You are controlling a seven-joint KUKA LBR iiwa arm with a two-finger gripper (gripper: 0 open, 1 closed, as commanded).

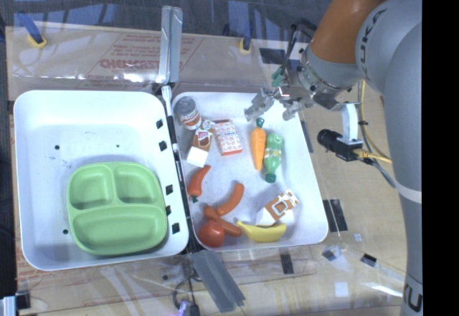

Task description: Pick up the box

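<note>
Red-and-white box [228,137] lies flat, long axis slightly tilted toward the bin's far wall; tool [272,105] released

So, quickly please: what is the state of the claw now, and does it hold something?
Claw: open, holding nothing; it hangs above the far right part of the right bin, just beyond the carrot.
</note>
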